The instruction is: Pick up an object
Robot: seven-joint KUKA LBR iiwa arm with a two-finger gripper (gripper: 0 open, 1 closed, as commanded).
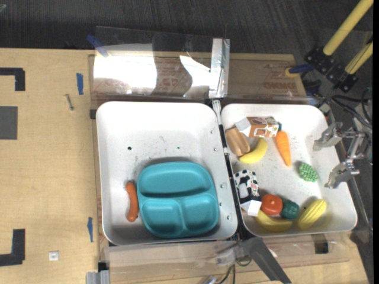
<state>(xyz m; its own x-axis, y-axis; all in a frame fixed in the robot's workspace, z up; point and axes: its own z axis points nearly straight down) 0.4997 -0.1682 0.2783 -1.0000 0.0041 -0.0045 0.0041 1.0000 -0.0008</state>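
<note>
My gripper (329, 159) hangs over the right edge of the right bin (308, 116), open, with nothing between its fingers. Just left of it lies a green leafy toy (307, 171). Further left are an orange carrot (284, 148), a yellow banana (254, 152), a brown bread piece (237, 141) and a small carton (261, 127). Along the bin's front lie a black-and-white cow-patterned item (246, 184), a red tomato (272, 204), a dark green piece (291, 209), a yellow ridged piece (312, 212) and a second yellow piece (269, 220).
The left bin (118, 129) holds a teal divided plate (176, 199) and an orange sausage (131, 201) beside it. A clear plastic sheet (154, 70) lies behind the bins. Yellow bars (349, 22) and cables stand at the back right.
</note>
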